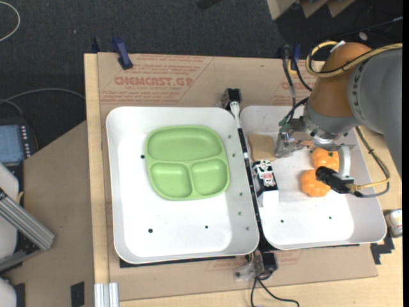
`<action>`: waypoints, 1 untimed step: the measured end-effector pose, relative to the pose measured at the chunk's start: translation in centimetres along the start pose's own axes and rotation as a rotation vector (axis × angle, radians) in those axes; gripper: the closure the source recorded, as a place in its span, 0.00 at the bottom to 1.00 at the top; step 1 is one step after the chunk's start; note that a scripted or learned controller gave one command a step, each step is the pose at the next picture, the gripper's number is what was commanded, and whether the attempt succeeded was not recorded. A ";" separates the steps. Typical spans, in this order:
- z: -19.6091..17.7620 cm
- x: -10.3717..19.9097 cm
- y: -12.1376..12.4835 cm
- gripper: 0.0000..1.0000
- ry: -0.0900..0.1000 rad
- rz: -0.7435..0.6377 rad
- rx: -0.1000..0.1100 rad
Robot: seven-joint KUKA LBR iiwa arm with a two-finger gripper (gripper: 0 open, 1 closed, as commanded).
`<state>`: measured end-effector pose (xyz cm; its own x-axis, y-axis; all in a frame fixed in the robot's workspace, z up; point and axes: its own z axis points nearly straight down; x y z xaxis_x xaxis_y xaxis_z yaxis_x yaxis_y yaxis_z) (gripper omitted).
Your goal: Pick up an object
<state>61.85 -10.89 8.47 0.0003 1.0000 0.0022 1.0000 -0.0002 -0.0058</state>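
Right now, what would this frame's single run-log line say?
arm: over right bin | gripper: low in bin, fingers unclear | orange objects: on bin floor beside it | left bin: green divided plate | pick: not confirmed

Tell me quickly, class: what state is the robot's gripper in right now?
Gripper: down in the right bin, beside the orange object; open, shut or holding cannot be told.

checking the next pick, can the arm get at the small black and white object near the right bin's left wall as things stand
Probably yes. The black and white object lies apart from the orange objects, with bare bin floor around it, and the hand hangs just above and right of it. The right bin's left wall close by may crowd a finger.
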 end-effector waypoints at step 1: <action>-10.5 7.8 -4.4 1.00 0.000 -0.006 -0.009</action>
<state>57.47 -3.09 19.00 -0.0057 1.0000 0.0022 1.0000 0.0057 0.0032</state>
